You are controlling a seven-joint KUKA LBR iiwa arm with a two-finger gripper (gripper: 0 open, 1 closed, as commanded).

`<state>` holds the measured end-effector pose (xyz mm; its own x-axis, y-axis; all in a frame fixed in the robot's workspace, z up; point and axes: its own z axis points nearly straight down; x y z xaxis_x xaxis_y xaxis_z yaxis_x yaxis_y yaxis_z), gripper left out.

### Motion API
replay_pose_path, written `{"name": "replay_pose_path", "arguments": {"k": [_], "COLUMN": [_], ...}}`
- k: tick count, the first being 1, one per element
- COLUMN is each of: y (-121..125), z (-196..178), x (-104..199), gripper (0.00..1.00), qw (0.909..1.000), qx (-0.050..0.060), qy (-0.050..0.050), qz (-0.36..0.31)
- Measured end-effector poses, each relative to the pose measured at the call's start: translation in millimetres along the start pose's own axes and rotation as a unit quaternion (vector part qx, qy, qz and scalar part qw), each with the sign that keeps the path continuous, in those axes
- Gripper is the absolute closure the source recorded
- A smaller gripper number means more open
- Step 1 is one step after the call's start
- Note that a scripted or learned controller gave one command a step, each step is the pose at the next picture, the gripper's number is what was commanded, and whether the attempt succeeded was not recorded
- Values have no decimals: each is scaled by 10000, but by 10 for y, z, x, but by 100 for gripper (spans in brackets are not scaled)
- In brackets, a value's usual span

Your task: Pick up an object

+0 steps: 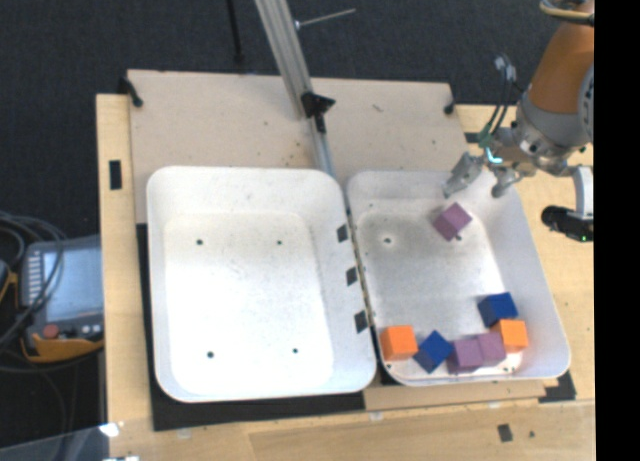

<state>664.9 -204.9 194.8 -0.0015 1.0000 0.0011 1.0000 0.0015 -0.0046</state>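
My gripper [482,179] hangs over the far right part of the right bin [532,267], its two fingers spread apart with nothing between them. A purple cube [453,220] lies on the bin floor just below and slightly left of the fingers, apart from them. Along the bin's near edge sit an orange cube [399,341], a blue cube [434,350], two purple cubes [478,352], another orange cube [514,334] and a blue cube [497,308].
The left bin [245,279] stands beside the right one, separated by a narrow gap with black clips. A slanted aluminium post [290,59] rises from the bench behind the bins. A control pendant [60,294] lies off the bench at left.
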Motion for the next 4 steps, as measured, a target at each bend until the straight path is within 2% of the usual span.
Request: {"name": "replay_pose_path", "arguments": {"k": [1,3,4], "y": [10,101,128], "z": [-39,966,804], "x": [-7,8,5], "gripper": [0,0,100], "qw": [10000,10000,10000], "qx": [-20,-6,-57], "qy": [-21,-13,-31], "qz": [-20,-43,-75]}}
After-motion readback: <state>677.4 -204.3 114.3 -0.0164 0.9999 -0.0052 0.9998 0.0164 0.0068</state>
